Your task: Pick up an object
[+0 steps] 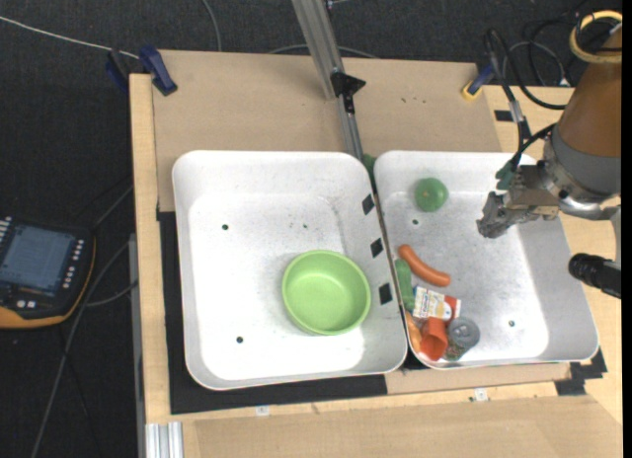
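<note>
the gripper (497, 217) is hanging over the right bin (533, 333) near its right side with nothing seen between its fingers, their spread not discernible, while the green ball (430, 192), orange sausage (425, 267) and small packet (432, 303) are lying left of it.

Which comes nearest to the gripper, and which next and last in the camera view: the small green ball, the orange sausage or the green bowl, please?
From the gripper, over the right bin's far right side:
1. Small green ball, just to its left in the same bin.
2. Orange sausage, nearer the camera along that bin's left side.
3. Green bowl, over in the left bin.
</note>
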Robot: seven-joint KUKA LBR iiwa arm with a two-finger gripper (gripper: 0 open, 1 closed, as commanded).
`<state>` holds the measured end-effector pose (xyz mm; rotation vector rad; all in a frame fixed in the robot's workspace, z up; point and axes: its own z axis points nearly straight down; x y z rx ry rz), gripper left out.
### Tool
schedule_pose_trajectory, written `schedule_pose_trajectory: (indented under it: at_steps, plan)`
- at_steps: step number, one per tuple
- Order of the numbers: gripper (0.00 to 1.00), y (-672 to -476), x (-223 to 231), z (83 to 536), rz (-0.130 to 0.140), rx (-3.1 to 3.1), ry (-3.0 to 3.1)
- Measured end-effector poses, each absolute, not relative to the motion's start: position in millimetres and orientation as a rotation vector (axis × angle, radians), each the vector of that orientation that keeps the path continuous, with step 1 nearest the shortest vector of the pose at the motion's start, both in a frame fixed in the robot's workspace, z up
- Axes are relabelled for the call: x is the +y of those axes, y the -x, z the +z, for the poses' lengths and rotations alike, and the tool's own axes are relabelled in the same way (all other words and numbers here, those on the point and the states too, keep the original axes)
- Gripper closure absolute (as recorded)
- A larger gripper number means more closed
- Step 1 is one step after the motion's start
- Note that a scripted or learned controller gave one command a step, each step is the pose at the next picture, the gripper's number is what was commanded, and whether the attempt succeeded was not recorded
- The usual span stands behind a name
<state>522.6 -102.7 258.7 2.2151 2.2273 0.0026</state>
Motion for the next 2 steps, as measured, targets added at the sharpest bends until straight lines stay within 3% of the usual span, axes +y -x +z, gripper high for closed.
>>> schedule_pose_trajectory:
  at_steps: [2]
  plan:
    - [1.0,-562.4,-5.9,268.7,0.002,2.227,-2.216]
